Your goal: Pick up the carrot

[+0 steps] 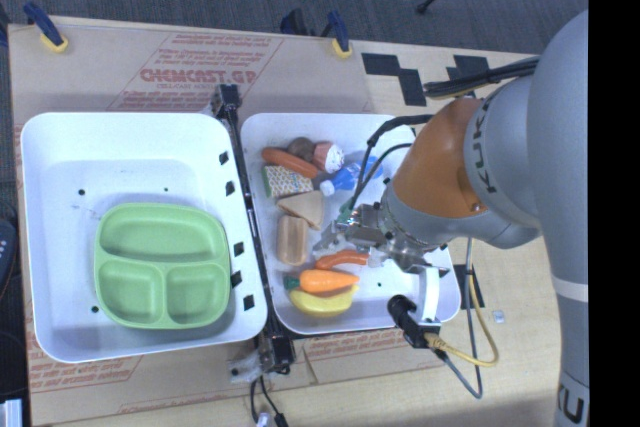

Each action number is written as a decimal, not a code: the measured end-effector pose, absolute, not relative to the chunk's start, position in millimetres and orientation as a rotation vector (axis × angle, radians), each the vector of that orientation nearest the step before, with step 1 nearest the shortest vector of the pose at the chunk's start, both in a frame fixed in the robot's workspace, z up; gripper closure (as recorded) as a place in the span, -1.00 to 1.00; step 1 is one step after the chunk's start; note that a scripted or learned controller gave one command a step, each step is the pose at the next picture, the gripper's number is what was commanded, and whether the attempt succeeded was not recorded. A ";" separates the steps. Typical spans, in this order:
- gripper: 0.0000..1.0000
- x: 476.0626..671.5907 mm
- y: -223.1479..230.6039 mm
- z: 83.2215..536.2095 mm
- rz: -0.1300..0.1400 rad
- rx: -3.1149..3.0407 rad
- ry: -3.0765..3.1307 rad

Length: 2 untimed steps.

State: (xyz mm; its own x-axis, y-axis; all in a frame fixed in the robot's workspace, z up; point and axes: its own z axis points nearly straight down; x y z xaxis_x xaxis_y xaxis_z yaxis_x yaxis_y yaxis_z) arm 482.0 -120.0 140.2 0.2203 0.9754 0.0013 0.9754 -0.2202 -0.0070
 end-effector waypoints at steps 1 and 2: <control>-1.00 475.5 -117.7 91.0 0.004 -2.529 -1.856; 1.00 475.7 -117.5 100.8 0.006 -2.522 -1.862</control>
